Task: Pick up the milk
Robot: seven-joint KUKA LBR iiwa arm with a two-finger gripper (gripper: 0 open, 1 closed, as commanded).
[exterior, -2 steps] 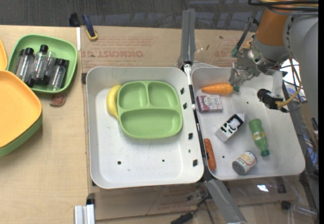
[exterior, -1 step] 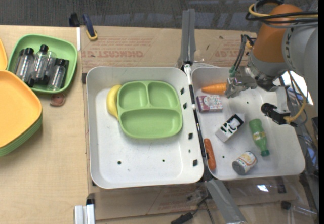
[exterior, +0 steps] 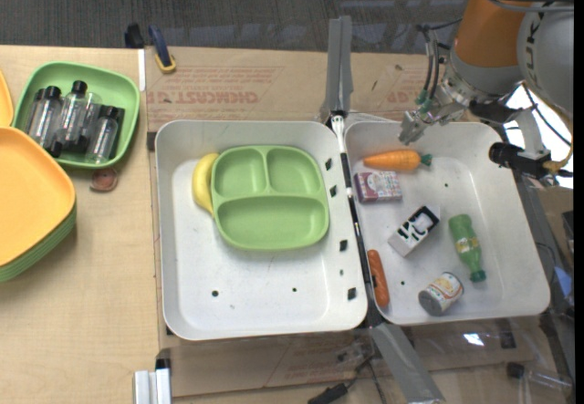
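Claw (exterior: 412,126), whether spread or closed I cannot tell, hovers above the milk (exterior: 413,230), probably a light, stiff carton; pinch its flat sides.

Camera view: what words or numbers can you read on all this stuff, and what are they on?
"CHEMCZIL", or close to it, upside down in red print on the cardboard behind the bins; the letters are unsure.
Milk carton: black marks, too small to read.
Pink packet: print too blurred.
Can: label too blurred.
Green bottle: label too small.
Vials in the green tray: no readable text.
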